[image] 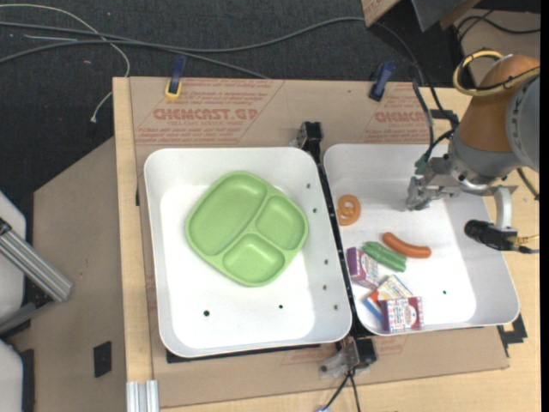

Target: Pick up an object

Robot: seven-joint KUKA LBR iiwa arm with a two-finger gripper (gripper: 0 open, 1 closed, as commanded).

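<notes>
My gripper (418, 197) is low over the back part of the right bin (480, 292), above bare white floor. An orange ring (348, 209) lies to its left near the bin's left wall. Nearer the front lie an orange-red sausage shape (406, 246) and a green pod shape (383, 257), side by side. A purple carton (364, 269) and a red and white carton (400, 312) sit at the front left of that bin. Nothing shows in the gripper.
The left bin (171, 187) holds a green divided plate (247, 227). A black clamp (310, 135) sits between the bins at the back. The arm's grey and orange wrist (489, 118) stands over the right bin's back right corner.
</notes>
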